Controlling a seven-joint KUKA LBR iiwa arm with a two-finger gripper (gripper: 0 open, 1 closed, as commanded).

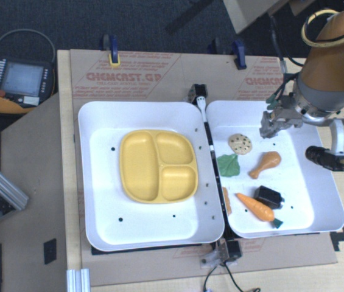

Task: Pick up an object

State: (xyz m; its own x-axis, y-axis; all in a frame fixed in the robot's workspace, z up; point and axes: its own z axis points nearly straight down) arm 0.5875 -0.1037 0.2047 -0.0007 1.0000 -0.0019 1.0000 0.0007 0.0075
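Currently the round beige speckled cookie (240, 142) lies in the right white bin (318, 215), near its left wall, just left and slightly below the gripper (270, 129). Nothing is seen between its tips; how wide it stands I cannot tell. The grey arm (327, 72) reaches down from the upper right.

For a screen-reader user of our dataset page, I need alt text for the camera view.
A grey and orange robot arm's gripper hovers over the right white bin, above a cookie, a green leaf, a drumstick, a carrot and a black block. The left white bin holds a yellow divided plate.
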